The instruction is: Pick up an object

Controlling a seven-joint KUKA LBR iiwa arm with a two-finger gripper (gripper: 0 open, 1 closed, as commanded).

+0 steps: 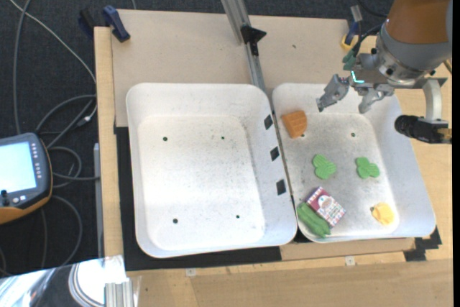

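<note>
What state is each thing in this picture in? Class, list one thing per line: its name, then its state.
gripper: open, holding nothing, above the right bin's far end
orange block: lying loose near the right bin's left wall
two green pieces: lying apart, mid-bin
yellow piece: lying near the front right corner
pink packet: flat, touching a green object
right bin: holds all the objects

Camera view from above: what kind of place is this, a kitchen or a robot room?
Probably a robot lab. A robot arm with a claw hangs over two white bins, a handheld control screen sits nearby, and cables cross the floor.
</note>
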